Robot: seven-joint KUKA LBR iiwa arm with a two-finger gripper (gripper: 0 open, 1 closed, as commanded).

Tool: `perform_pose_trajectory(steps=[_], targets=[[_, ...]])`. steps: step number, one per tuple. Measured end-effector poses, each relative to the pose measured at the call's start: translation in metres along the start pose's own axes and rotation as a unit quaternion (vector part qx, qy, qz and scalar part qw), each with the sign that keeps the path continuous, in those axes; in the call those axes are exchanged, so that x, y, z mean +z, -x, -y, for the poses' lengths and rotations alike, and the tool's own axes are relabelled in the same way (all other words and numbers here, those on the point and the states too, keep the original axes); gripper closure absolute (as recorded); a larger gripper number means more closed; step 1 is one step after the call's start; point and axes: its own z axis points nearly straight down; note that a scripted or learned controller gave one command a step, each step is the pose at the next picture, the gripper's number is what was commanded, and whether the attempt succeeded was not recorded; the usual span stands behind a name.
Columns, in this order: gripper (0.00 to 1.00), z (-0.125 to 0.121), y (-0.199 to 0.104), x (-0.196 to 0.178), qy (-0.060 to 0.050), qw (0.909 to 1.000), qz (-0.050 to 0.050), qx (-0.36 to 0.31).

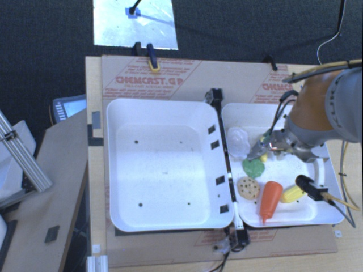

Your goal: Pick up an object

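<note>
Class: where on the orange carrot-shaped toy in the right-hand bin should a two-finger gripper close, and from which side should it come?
Grip the orange carrot-shaped toy across its thicker upper half, descending from above. It lies flat, long axis nearly along the view's vertical, so fingers would probably best close across its width, clear of the round cookie and yellow piece.

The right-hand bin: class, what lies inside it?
In the right-hand bin: a clear cup, green piece, cookie, orange carrot, yellow item. The arm covers the far corner.

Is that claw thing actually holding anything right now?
Cannot be told. The claw sits low in the right bin, just above the green toy, but no object shows between its tips.
</note>
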Motion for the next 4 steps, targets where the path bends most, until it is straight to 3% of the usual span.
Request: perform_pose_trajectory(steps=[2,3,4], targets=[[0.0,0.0,0.0,0.0,0.0,1.0,0.0,0.0],[0.0,0.014,-0.001,0.015,0.002,1.0,0.0,0.001],[0.0,0.014,-0.034,0.015,0.002,1.0,0.0,-0.002]])
